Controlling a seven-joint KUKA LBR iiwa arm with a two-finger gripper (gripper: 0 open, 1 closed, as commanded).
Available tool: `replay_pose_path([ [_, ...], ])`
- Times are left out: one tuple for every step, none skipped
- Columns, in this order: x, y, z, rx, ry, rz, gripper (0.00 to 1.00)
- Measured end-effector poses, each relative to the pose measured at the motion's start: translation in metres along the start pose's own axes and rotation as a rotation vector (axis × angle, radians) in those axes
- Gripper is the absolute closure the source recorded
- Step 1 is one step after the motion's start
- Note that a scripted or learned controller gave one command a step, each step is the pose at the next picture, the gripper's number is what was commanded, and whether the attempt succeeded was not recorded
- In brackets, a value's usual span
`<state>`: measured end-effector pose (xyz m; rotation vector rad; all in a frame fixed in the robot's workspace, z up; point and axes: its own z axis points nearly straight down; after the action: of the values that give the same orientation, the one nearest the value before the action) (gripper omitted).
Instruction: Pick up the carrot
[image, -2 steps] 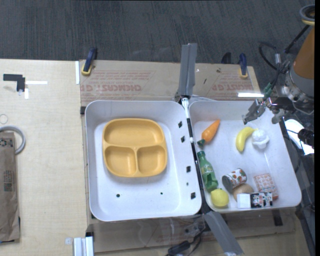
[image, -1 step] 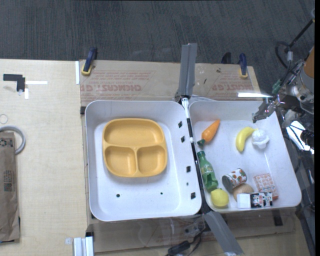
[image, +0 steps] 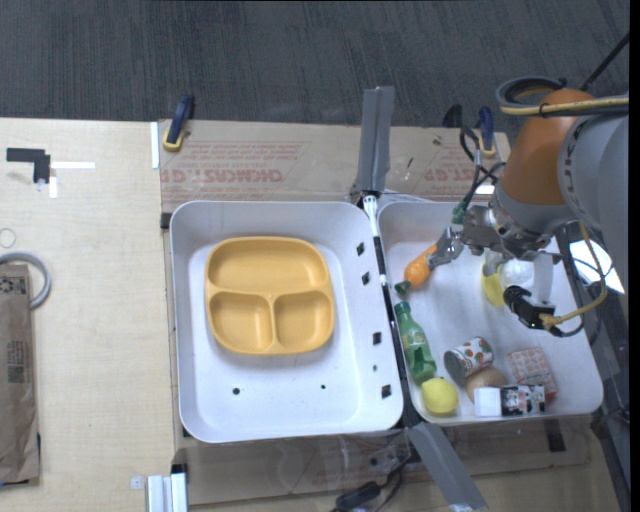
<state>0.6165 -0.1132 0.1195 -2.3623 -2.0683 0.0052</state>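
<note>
- The table (image: 90, 300) shows bare light wood at the far left, with a brown paper bag (image: 15, 370) lying along its left edge.
- The left bin (image: 190, 330) holds a yellow divided plate (image: 268, 295), flat, with three compartments and nothing in them.
- Just right of the wall between the bins, in the right bin (image: 575, 395), lies the carrot (image: 422, 264): orange, tilted, its thick end toward the divider and its thin end pointing up and right toward the arm.
- Below the carrot a green bottle (image: 413, 340) lies along the divider, and a yellow lemon (image: 439, 396) sits near the bin's front edge. These are apart from the carrot.
- Further right in the same bin are a small printed can (image: 470, 356) on its side and a patterned packet (image: 527, 368).
- The end effector (image: 455, 243) sits at the carrot's thin end, touching it or just beside it. Whether it is apart, together or clamped on the carrot I cannot tell from this slanted view.
- The grey arm (image: 590, 160) with its orange band comes in from the right above the bin.
- Judged from this, the step in hand is the approach or grasp at the carrot. No lift is evident, as the carrot looks to rest on the bin floor.
- The next move probably calls for a firm closure across the carrot's body, then a straight lift clear of the divider and the green bottle.
</note>
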Motion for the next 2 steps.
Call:
replay_pose_path([
  [0.075, 0.001, -0.073, -0.004, 0.000, -0.139, 0.00],
  [0.015, 0.031, 0.027, -0.005, -0.001, -0.247, 0.00],
])
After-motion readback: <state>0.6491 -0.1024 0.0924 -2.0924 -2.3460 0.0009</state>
